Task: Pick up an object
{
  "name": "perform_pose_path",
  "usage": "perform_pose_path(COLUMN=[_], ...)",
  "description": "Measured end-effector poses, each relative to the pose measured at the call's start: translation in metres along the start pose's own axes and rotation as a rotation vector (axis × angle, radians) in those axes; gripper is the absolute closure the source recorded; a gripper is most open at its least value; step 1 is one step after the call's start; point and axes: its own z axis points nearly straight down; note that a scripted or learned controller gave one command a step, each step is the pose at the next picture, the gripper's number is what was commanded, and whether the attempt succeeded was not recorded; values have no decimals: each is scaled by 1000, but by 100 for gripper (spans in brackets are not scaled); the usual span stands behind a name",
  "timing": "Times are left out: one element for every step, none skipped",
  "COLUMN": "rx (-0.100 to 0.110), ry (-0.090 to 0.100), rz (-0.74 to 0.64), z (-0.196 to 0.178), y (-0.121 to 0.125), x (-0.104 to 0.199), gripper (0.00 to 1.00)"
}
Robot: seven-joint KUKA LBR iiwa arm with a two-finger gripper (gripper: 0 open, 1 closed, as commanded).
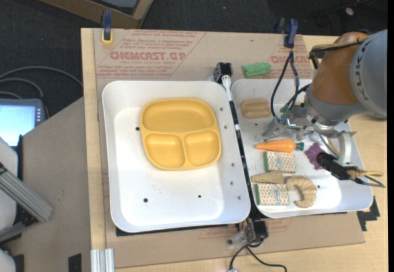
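Bins sit side by side: the left white bin (123, 191) holds a yellow three-compartment plastic tray (181, 133), the right white bin (354, 200) an orange toy carrot (276, 146), tan croissant (302, 191) and the gripper (289, 123), lower right.

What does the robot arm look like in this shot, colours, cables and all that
The arm is a thick rounded grey body with an orange band above the wrist. Below it sits a grey metal wrist section leading to the gripper, with thin metallic parts. A dark cable loops down alongside the wrist from the top of the bench.
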Motion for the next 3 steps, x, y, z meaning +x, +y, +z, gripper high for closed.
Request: perform_pose_path(rx=[-4,14,14], ry=[-1,-1,-2], rz=[-10,-7,-5], z=[8,8,8], y=[76,83,82], x=[28,28,30], gripper=[0,0,0])
